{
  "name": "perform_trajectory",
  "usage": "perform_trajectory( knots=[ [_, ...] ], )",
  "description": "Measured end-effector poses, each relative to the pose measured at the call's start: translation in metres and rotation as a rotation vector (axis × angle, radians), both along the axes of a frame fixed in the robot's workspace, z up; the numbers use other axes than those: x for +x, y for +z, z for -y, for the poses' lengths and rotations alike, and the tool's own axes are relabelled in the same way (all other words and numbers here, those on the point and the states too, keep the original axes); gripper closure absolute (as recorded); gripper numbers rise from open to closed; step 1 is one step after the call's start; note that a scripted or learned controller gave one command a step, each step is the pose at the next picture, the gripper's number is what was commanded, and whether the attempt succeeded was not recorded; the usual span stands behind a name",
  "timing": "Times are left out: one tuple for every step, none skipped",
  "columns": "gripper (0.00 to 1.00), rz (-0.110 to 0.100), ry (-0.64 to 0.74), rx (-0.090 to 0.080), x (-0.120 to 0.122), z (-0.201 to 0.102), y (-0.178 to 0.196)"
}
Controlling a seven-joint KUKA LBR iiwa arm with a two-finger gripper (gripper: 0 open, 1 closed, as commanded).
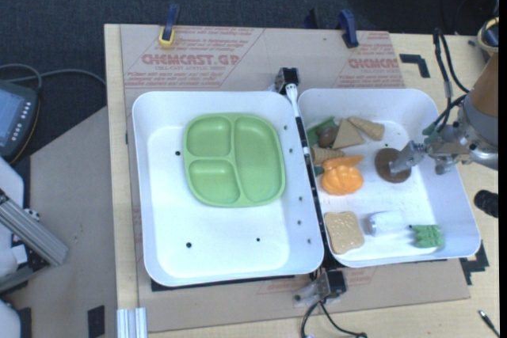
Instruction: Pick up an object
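Arm: grey, entering from the right and reaching over the right bin (pixel 444 111).
Jaws (pixel 396 165): low over the middle of the right bin, right at a round brown object (pixel 390 169); whether they are spread or pressed together cannot be told, and no grip on it can be made out.
Right bin, far corner: a tan wedge-shaped piece (pixel 358 130) beside a dark brown piece (pixel 326 138) and a scrap of green.
Right bin, left side: an orange pumpkin-like object (pixel 341 179) near the divider, with a flat orange strip just behind it.
Right bin, near edge: a tan, speckled slice of toast (pixel 344 231), a pale whitish object (pixel 384 223) next to it, and a small green block (pixel 426 236) toward the right corner.
Left bin (pixel 158 170): a light green divided plate (pixel 234 159) with three compartments, lying flat toward the far half.
Tabletop (pixel 119 91): brown printed sheet under both bins, with a yellow clamp (pixel 167 32) and a blue clamp (pixel 347 28) on its far edge.
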State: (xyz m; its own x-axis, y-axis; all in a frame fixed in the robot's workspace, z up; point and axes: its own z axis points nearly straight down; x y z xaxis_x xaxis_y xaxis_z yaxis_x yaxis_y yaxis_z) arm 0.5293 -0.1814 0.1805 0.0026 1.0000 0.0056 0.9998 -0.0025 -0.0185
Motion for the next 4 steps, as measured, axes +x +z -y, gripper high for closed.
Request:
perform_trajectory(
  knots=[
    [0.0, 0.011, 0.003, -0.003, 0.003, 0.0, 0.006],
    [0.0, 0.004, 0.002, 0.0, -0.008, -0.001, -0.056],
    [0.0, 0.01, 0.001, -0.002, -0.009, -0.002, -0.101],
    [1.0, 0.011, 0.002, -0.003, -0.008, -0.001, -0.092]
  ],
)
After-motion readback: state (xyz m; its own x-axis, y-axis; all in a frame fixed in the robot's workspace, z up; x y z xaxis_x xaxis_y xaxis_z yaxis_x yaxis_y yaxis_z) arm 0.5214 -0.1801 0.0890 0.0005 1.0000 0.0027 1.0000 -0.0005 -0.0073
